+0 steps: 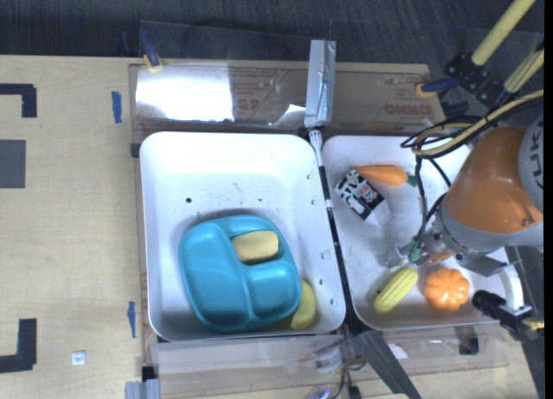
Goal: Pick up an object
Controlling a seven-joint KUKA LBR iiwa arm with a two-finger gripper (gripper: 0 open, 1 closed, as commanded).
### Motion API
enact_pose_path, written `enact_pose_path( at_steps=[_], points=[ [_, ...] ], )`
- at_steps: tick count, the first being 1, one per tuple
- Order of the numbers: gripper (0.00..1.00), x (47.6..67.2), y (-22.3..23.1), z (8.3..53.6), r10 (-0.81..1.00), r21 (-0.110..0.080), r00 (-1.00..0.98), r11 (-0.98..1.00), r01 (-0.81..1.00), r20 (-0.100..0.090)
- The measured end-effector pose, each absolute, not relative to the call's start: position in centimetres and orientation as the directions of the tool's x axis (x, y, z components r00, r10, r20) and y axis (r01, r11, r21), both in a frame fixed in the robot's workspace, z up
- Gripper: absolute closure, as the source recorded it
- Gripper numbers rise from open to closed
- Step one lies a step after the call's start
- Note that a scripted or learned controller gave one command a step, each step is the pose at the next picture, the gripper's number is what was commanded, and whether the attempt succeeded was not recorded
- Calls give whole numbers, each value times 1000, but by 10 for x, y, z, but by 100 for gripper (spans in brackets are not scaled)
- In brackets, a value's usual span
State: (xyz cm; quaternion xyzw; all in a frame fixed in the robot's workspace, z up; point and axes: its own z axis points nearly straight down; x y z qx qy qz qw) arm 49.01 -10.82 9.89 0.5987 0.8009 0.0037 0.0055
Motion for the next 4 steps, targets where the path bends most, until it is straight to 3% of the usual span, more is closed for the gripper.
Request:
enact_pose_path(
  at_steps=[1,2,3,4],
  points=[
    [100,511,-113,88,990,5,-144,144,990,0],
    [100,515,-116,89,874,6,-486,486,874,-8],
    [100,517,-116,99,874,9,-486,486,874,-11],
    [100,555,-165,88,985,7,-175,175,985,-3]
  ],
)
